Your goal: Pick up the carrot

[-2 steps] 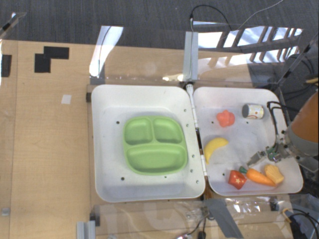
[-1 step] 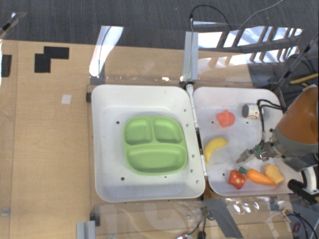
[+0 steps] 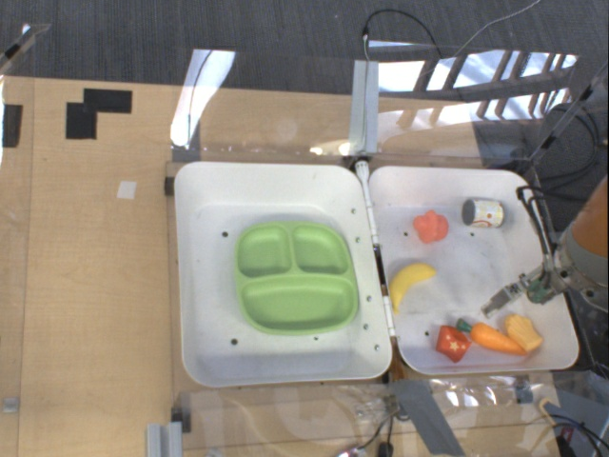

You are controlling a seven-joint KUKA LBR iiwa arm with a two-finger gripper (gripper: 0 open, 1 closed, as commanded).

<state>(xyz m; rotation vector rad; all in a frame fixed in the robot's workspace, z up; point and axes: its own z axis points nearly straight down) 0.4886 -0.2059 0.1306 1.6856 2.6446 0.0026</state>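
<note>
The carrot (image 3: 497,338), orange with a green top, lies near the front edge of the right bin (image 3: 447,184), its tip pointing right. My gripper (image 3: 516,294) hangs low over the bin's right side, just above and to the right of the carrot, apart from it. Nothing shows in its grasp. The grey arm (image 3: 585,250) comes in from the right edge.
A red fruit (image 3: 453,343) touches the carrot's green end and a yellow-orange piece (image 3: 524,332) sits at its tip. A banana (image 3: 410,282), a pink-red toy (image 3: 431,227) and a small white can (image 3: 483,213) lie farther back. The left bin (image 3: 205,350) holds a green divided plate (image 3: 296,276).
</note>
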